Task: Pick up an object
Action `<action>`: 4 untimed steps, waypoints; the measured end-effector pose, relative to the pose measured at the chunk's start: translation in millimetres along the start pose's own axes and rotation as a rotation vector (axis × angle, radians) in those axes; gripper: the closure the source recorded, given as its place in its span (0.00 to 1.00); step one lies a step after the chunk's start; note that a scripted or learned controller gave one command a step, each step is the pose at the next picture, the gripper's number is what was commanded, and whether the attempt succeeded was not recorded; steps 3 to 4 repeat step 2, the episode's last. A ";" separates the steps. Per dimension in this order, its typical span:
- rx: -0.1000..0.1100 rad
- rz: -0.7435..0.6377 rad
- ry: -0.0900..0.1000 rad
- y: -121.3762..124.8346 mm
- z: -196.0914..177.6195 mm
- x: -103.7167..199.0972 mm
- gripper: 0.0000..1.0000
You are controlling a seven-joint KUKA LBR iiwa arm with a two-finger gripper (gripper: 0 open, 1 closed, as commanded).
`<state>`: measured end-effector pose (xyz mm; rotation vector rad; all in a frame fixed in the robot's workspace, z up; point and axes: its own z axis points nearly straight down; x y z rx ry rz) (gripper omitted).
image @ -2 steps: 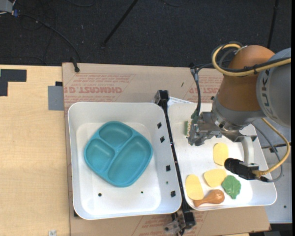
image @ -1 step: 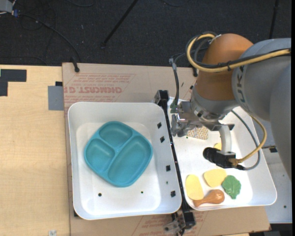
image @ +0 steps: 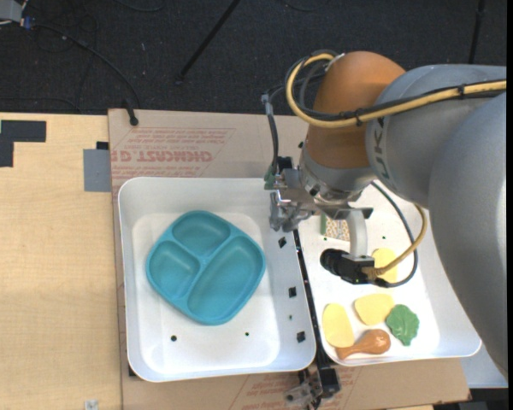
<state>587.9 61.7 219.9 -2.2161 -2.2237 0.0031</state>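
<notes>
Starting at the left of the frame, bare pale wooden bench top [image: 51, 263] with a brown cardboard sheet with red print [image: 179, 148] under the bins. Left shallow white plastic bin [image: 130, 314] sits centre-left and holds one thing, a teal three-compartment plastic plate [image: 207, 266], lying flat and turned at an angle, roughly mid-bin.

Over the divider between the two bins, upper centre of the frame, hangs the metal two-finger gripper [image: 280, 210], at the inner edge of the left bin. Open or closed: cannot tell, nothing seen held.

Right shallow white plastic bin [image: 462, 344] holds the loose pieces, all in its lower half. There is a small speckled pale block [image: 335, 227] just under the wrist, a yellow oval toy piece [image: 339, 321], a yellow rounded toy piece [image: 374, 307] beside it, an orange-brown drumstick-shaped toy [image: 366, 344] at the bin's lower edge, and a green leafy toy [image: 403, 323] furthest right. These four sit close together, some touching, well apart from the gripper.

Grey robot arm with orange band [image: 427, 135] fills the upper right, covering the bin's upper part.
</notes>
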 end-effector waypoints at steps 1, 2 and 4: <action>-0.001 0.001 0.000 11.7 -13.7 48.5 1.00; 0.001 0.000 -0.001 10.9 -13.1 47.8 0.00; 0.001 0.000 -0.001 10.9 -13.1 47.8 0.00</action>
